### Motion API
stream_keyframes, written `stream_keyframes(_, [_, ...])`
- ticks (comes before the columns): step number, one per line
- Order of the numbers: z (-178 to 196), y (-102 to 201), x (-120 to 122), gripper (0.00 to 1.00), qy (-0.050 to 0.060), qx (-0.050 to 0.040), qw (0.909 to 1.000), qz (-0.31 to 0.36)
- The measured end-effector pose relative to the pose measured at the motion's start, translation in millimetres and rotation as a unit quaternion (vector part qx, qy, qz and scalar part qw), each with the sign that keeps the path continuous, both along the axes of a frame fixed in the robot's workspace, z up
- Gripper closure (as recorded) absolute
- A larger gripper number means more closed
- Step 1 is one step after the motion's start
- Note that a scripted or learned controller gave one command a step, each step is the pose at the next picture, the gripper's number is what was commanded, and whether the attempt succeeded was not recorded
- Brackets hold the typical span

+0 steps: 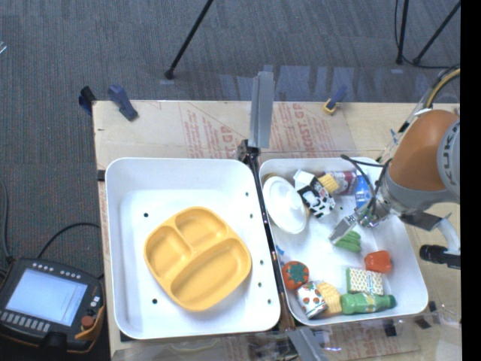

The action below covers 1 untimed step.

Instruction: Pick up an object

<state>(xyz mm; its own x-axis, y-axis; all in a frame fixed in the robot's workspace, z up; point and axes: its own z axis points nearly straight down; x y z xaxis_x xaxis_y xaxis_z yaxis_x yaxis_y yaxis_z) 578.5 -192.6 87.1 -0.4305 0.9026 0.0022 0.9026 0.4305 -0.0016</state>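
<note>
The right bin holds several small objects: a white bowl on its side, a black-and-white cow toy, a yellow corn piece, a green leafy toy, an orange pepper, a red tomato, a cracker block and a green bottle. My gripper reaches down from the right and sits just above the green leafy toy. I cannot make out its fingers clearly.
The left bin holds a yellow divided plate. A grey post stands at the back between the bins. A teach pendant lies off the bench at lower left. Clamps sit along the bench's back edge.
</note>
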Motion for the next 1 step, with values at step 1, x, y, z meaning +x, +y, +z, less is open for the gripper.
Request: stream_keyframes(1, [9.9,0.5,0.5,1.0,0.0,0.0006,1.0,0.001])
